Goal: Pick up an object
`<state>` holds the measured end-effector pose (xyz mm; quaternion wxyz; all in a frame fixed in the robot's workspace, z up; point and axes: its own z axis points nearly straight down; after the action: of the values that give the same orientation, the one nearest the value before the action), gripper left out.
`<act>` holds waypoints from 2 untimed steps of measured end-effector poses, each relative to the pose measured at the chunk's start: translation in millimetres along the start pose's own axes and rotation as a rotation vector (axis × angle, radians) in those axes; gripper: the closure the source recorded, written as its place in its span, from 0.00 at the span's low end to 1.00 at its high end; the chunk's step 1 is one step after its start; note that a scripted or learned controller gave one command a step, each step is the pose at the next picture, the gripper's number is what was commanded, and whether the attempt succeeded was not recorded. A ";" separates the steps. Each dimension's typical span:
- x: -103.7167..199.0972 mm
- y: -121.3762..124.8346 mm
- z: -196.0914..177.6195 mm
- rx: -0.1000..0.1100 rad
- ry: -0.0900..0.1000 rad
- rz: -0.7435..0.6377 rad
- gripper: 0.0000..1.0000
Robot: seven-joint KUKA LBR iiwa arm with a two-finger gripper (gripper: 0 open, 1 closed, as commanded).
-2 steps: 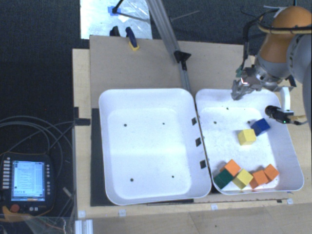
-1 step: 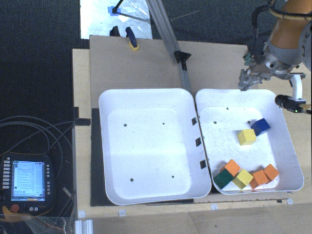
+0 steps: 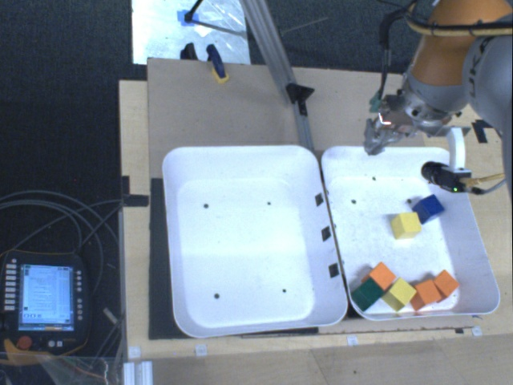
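Observation:
My gripper (image 3: 375,144) hangs over the far left corner of the right bin (image 3: 353,223), with nothing visible between its fingers. A blue block (image 3: 429,207) and a yellow block (image 3: 405,224) lie close together in the middle right of that bin. Near its front edge sits a cluster: an orange block (image 3: 381,276), a green block (image 3: 367,294), a yellow block (image 3: 398,294), and two more orange blocks (image 3: 437,288). All the blocks lie well in front of and to the right of the gripper.
The left bin (image 3: 180,215) adjoins the right one. A grey pole (image 3: 272,46) slants across the bench behind the bins. A teach pendant (image 3: 40,299) with cables lies off the bench at lower left.

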<state>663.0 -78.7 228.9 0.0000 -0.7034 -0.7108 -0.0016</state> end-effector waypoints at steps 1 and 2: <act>52.4 -15.7 6.7 0.002 0.000 0.000 1.00; 101.3 -29.0 10.7 0.003 0.000 0.000 1.00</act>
<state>632.9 22.3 218.4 0.0009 -0.7035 -0.7107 -0.0005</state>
